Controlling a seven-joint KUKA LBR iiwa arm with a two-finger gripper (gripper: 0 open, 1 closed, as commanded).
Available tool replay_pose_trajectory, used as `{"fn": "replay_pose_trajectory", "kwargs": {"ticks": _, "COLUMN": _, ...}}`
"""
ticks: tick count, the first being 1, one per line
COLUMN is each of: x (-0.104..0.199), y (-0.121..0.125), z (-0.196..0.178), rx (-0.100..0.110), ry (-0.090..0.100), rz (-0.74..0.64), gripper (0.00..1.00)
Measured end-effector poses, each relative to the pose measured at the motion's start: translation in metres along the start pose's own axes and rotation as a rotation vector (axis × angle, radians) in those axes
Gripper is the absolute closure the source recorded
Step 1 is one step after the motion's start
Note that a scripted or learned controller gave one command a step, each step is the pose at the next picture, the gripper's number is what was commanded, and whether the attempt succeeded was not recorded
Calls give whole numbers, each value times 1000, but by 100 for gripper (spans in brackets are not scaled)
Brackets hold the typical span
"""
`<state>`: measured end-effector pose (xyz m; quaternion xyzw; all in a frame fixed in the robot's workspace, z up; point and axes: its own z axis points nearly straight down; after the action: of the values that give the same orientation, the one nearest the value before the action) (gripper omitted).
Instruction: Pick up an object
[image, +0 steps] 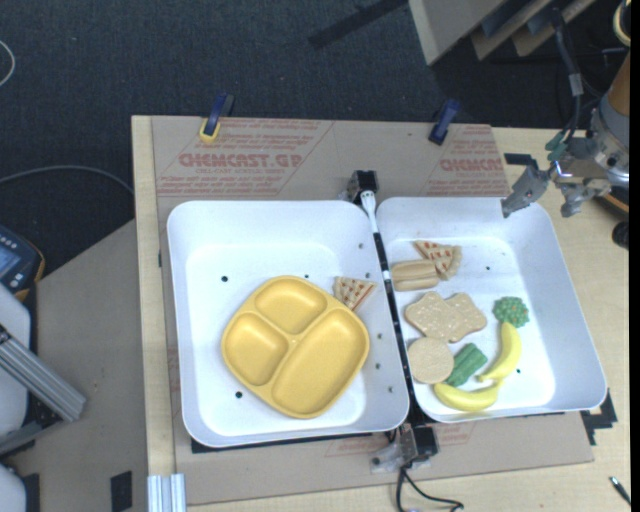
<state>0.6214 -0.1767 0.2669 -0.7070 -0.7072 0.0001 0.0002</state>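
Clearly your tool (548, 193) hangs spread and unladen over the right bin's (560, 262) far corner; its arm is cut off. Pickable food, including a banana (497, 373), lies below.

Red "CHEMCAST GP" print, twice, on brown board (300, 150) under bins.

I saw the left bin (190, 250) half taken up by the yellow divided plate (294, 345), a waffle piece (352, 291) touching its upper right rim; bare floor lay along the top and left. In the right bin (560, 270) the food crowded the left and bottom: bread (445, 316), banana (488, 378), broccoli (510, 310). Its upper right corner was open floor.
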Motion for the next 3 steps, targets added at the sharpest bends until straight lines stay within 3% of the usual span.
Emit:
{"fn": "replay_pose_trajectory", "kwargs": {"ticks": 1, "x": 71, "y": 5, "z": -190, "rx": -23, "ry": -3, "rz": -7, "gripper": 0}}
{"fn": "replay_pose_trajectory", "kwargs": {"ticks": 2, "x": 68, "y": 4, "z": -189, "rx": -8, "ry": -4, "rz": -2, "gripper": 100}}
{"fn": "replay_pose_trajectory", "kwargs": {"ticks": 3, "x": 65, "y": 3, "z": -275, "rx": -13, "ry": -3, "rz": -2, "gripper": 100}}
